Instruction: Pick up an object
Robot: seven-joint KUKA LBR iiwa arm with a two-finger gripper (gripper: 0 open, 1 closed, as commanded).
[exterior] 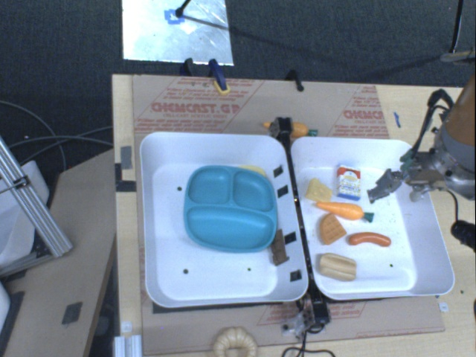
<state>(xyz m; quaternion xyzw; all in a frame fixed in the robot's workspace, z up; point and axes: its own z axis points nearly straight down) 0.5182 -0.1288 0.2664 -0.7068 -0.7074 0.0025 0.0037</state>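
Six toy foods lie in the right white bin (428, 266), among them an orange plastic carrot (342, 210) at centre-right of the frame. The grey two-finger gripper (384, 184) hovers just right of the carrot; its jaw state cannot be told.

Arm reaches in from the right, tool (386, 185) pointing left and tilted down

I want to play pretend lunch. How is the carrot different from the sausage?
The toy carrot is orange with a green tip at its right end; the toy sausage is reddish and plain. The carrot tapers to a point, while the sausage has rounded ends. The carrot lies higher in the view, the sausage below it. Both lie flat in the right bin.
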